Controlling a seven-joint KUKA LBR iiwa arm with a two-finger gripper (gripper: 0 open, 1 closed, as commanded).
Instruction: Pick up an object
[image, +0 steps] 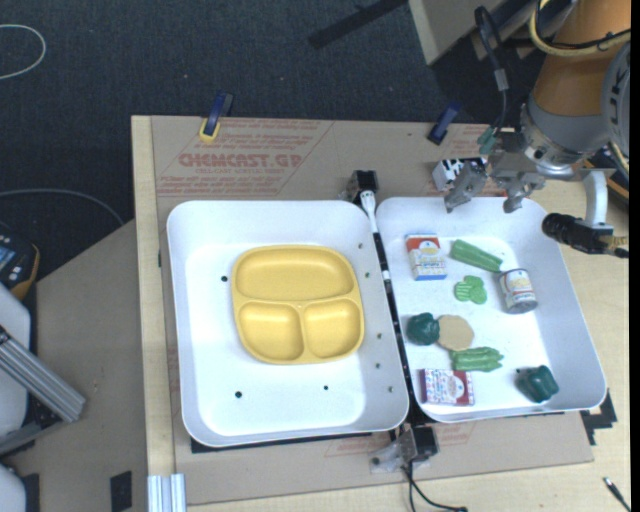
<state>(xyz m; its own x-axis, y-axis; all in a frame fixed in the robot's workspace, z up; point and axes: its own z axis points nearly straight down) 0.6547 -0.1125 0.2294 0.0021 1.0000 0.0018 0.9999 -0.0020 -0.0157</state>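
Hovered above the far edge of the right bin (560, 265): the pincer (487, 197), fingers spread apart, nothing between them. Hung from the grey arm (575, 95) reaching in from the upper right. Lay scattered in the right bin: a small white and red carton (427, 256) near the far left; just beside it a long green piece (475, 255); below that a small round green piece (470, 291); to the right a small tin can (518, 290) on its side. Sat further forward: a dark green lump (422, 328) touching a tan disc (457, 331); a bumpy green piece (477, 358) just in front; a red and white packet (446, 386) near the front left; a dark green block (538, 383) near the front right. Rested in the left bin (195, 300): a yellow three-compartment tray (296, 302). Stood both bins on the bench (160, 170), side by side
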